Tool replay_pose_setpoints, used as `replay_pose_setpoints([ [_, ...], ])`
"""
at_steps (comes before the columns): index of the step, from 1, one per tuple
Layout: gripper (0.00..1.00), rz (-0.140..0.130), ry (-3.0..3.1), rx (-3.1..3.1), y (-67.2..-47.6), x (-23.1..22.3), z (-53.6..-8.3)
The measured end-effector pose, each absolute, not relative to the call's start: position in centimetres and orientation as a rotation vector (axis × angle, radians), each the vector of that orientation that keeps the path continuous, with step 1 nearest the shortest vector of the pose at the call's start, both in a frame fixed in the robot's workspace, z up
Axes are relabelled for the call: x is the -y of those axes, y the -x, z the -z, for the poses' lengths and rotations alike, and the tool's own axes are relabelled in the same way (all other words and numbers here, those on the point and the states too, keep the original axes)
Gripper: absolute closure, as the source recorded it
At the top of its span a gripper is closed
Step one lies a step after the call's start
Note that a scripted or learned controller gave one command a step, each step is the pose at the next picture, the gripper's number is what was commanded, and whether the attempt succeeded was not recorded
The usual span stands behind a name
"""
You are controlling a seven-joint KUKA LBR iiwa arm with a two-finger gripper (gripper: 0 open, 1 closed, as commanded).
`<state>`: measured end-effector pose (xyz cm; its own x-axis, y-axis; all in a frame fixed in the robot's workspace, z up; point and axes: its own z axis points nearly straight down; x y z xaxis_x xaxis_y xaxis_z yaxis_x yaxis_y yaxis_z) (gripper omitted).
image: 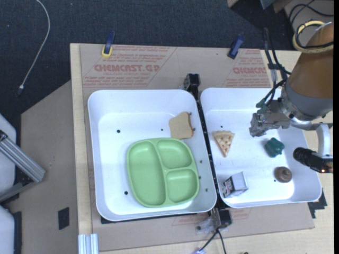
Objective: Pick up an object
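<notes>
Camera view, bench with two white bins side by side.

Left bin (106,157): one green divided plate (162,171) in three compartments, lying toward the near side; one tan bread-slice piece (181,125) at the far right, just beside the plate's far edge.

Right bin (233,102): one pizza-slice toy (223,142) at the left; one teal block (274,147) toward the right; one brown round piece (283,174) near of the teal block; one small grey and silver packet (235,184) at the near left corner.

Gripper (263,123): over the right bin, far of the teal block and apart from it; nothing is seen between the fingers. How far they stand open cannot be told from this angle.

Handling estimate: the teal block is the closest candidate. It looks small, light and rigid, probably smooth plastic that could slip; take it across its narrower sides, centred. The pizza slice looks flat and thin, harder to get fingers under. The packet may crumple.
</notes>
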<state>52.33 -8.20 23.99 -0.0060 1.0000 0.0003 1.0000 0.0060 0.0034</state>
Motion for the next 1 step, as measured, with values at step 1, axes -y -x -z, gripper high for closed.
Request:
replay_pose_setpoints([
  [1, 1.00, -0.002, -2.220, -2.222, -53.22, 3.39, -24.21],
])
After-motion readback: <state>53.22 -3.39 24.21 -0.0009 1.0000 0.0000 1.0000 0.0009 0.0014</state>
